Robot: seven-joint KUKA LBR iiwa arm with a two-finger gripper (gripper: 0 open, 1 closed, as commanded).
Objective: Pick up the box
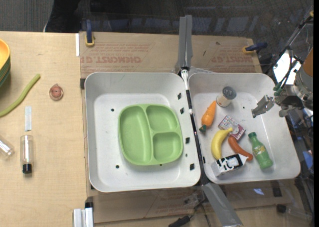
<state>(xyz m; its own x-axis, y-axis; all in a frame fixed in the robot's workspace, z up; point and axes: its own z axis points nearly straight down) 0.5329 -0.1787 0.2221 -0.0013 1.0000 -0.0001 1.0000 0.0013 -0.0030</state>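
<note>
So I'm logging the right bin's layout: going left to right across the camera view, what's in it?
Carrot → banana → black-and-white box → green bottle → gripper at the bin's right side. The small jar, the pink packet and the red sausage overlap these in the order, so I leave them out.

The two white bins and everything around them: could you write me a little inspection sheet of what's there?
Surface: left bin, right bin, on cardboard.
Job's things: box, lying at right bin's near edge.
Clutter: green tray in left bin; carrot, banana, green bottle, small jar in right bin.
Grippers: gripper above right bin's far right side, away from box.
Cables: nothing seen.
Surroundings: wooden table at left.
</note>
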